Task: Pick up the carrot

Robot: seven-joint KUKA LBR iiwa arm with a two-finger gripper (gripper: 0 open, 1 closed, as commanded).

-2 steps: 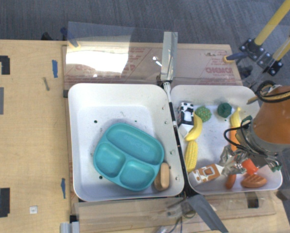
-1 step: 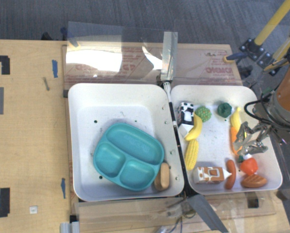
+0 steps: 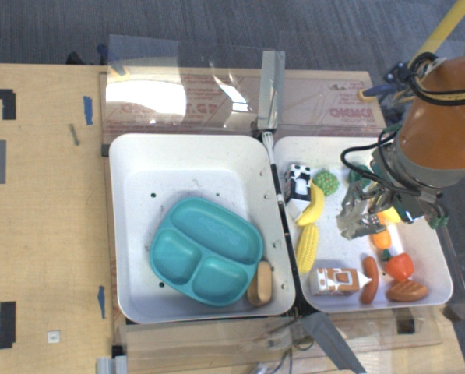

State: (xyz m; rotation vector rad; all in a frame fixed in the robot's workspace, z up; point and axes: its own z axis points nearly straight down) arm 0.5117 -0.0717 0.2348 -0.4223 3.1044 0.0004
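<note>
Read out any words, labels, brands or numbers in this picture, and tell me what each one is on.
Nothing here can be read with certainty.
Reddish print on the clear panel behind the bins: mirrored and too blurred to read.
Label on the small carton in the right bin: too small to read.
Black-and-white carton beside the banana: a pattern, no legible text.

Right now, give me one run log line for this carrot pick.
task: pick carrot | gripper: low in right bin | carrot: lying beside gripper, right of it | grasp: not confirmed | left bin: teal plate
</note>
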